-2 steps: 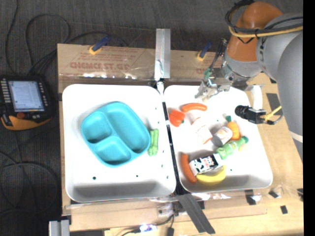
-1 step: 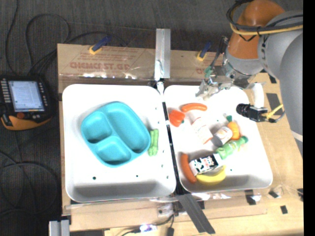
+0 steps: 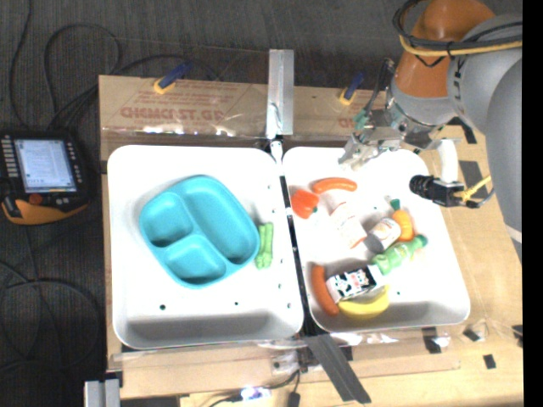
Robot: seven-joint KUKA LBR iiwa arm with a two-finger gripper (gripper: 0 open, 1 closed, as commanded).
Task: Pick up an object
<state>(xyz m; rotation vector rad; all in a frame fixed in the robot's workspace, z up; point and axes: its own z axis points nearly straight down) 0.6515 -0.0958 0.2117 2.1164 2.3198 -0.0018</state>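
My gripper [image 3: 358,154] hangs over the far edge of the right bin [image 3: 441,299], above and just right of an orange sausage [image 3: 333,185]. Nothing shows between its fingers. In the right bin lie a red-orange piece [image 3: 302,201], a white bottle [image 3: 348,220], a small carrot [image 3: 402,223], a green bottle [image 3: 397,254], a brown sausage [image 3: 321,287], a black-and-white cow-print box [image 3: 350,283] and a yellow banana [image 3: 365,304].
The left bin [image 3: 136,312] holds a blue divided plate [image 3: 198,228] with a green pea pod [image 3: 265,245] beside it. A metal post [image 3: 279,91] rises behind the bins. A black camera mount [image 3: 434,187] sits at the right bin's rim. A teach pendant [image 3: 41,170] lies far left.
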